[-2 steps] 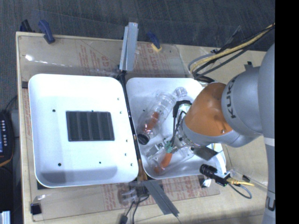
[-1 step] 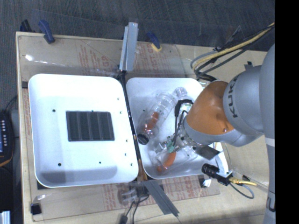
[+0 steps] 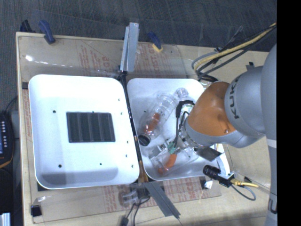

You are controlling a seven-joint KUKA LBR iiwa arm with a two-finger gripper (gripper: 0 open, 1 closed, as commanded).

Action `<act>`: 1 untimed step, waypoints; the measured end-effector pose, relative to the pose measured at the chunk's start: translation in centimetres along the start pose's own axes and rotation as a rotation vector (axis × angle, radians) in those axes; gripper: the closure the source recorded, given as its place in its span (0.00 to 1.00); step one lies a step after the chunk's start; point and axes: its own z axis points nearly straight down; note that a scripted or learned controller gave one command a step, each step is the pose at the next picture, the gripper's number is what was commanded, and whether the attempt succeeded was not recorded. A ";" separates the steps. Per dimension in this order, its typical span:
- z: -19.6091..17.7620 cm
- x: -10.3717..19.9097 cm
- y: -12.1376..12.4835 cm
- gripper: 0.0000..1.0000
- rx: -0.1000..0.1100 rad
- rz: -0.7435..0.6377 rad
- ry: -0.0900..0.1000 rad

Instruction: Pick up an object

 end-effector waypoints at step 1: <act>0.1 0.0 7.8 0.00 0.001 0.056 -0.011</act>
